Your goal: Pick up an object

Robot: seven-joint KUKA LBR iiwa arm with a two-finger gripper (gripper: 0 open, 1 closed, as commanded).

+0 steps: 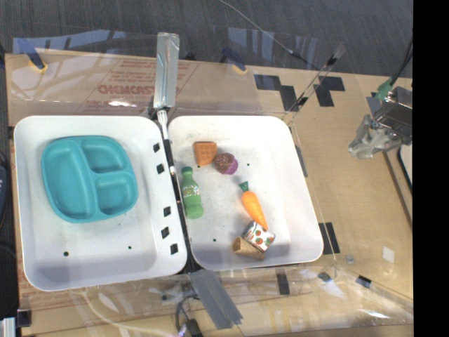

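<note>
With the gripper (pixel 375 135) parked right of the bins, its grip state not discernible, the carrot (pixel 252 206) lying apart in the right bin (pixel 302 188) is best approached from directly above, across its width.

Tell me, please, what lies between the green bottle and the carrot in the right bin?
In the camera view, just bare white bin floor separates the green bottle from the carrot; no toy sits between them.
</note>
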